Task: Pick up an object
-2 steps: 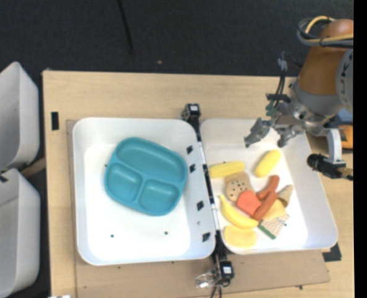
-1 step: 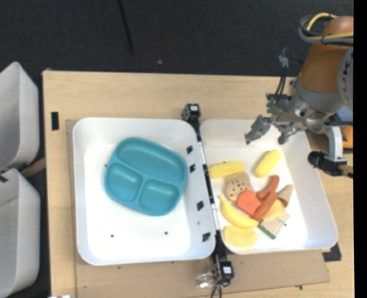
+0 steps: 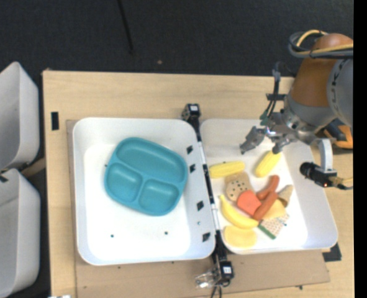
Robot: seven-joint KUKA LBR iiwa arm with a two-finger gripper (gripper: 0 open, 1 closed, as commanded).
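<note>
Bench [image 3: 59,98] under two white bins [image 3: 87,228]

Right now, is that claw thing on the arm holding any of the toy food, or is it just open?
Tool: open, holding nothing, its fingers spread above the right bin, near a yellow piece.

You will find nothing to read here: no word, label, brand, number or sign shows clearly on anything in the camera view. The small black tags along the divider between the two bins [image 3: 199,166] and the black marks at the edges of the bench [image 3: 54,120] are too small and blurred to show any lettering.
</note>
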